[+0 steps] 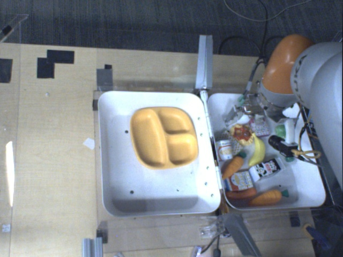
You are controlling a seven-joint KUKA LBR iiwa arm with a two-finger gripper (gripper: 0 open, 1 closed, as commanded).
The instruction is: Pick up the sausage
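Observation:
The sausage [240,194] is a dark reddish-brown roll lying along the near wall of the right bin [311,191], tucked under a small printed can [240,181] and touching an orange carrot [266,198] on its right. My gripper [245,110] hangs over the far left part of that bin, well away from the sausage, just above a red and yellow toy food piece [242,135]. Nothing shows held in it.
The right bin is crowded: a yellow banana [259,151], a second carrot [232,167], a black-and-white carton [266,168] and a green item [280,128]. The left bin [115,159] holds a yellow divided tray [163,136]. The arm covers the right bin's far right corner.

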